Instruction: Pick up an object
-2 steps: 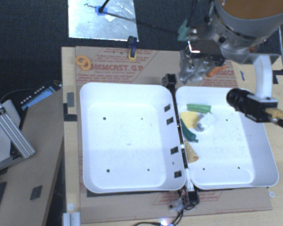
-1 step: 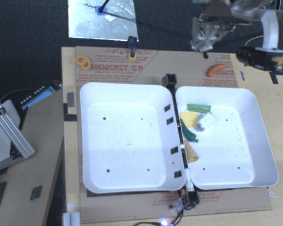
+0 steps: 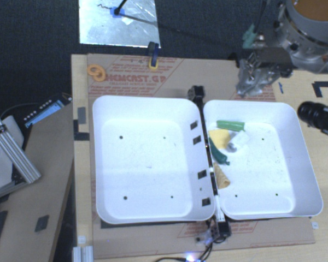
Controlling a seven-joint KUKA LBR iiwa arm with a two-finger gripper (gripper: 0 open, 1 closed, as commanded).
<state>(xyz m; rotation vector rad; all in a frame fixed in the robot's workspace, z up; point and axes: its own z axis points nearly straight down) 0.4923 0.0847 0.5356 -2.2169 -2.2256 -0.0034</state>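
Several small objects lie bunched at the left side of the right bin (image 3: 295,162): a green cylinder (image 3: 230,125), a yellow piece (image 3: 220,139), a pale clear item (image 3: 240,142), a teal piece (image 3: 220,155) and a tan cone (image 3: 222,177) by the divider. My gripper (image 3: 253,82) hangs over the bin's back rim, up and to the right of the green cylinder and apart from every object. Nothing shows in its grasp.
The left bin (image 3: 145,157) sits next to the right one, joined by black clips (image 3: 199,141). A black cylinder (image 3: 317,116) juts in at the right edge. An orange ring (image 3: 96,72) and a yellow clamp (image 3: 153,62) lie on the board behind the bins.
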